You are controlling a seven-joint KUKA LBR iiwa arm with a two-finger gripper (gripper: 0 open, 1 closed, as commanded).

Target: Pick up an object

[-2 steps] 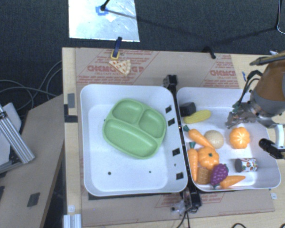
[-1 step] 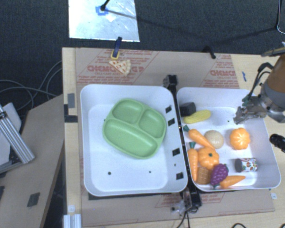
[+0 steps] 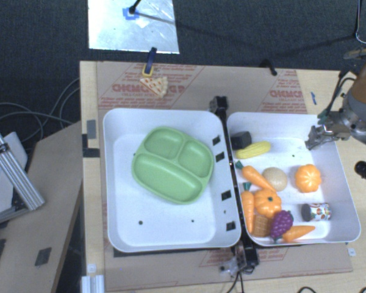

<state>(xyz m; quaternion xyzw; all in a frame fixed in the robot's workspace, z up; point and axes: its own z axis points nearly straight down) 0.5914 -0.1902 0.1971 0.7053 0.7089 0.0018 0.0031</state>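
The surface [image 3: 189, 81] (brown, printed in red) carries two white bins [image 3: 119, 163] side by side, touching along their inner walls.

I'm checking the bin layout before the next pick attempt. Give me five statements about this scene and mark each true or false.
1. The green divided plate lies in the left bin. True.
2. The corn cob lies in the left bin. False: it lies in the right bin, near its far left corner.
3. The tool is at the right bin's far right corner. True.
4. The purple grapes lie at the far edge of the right bin. False: they lie near its near edge.
5. The orange fruit rests on the green divided plate. False: it sits in the right bin.
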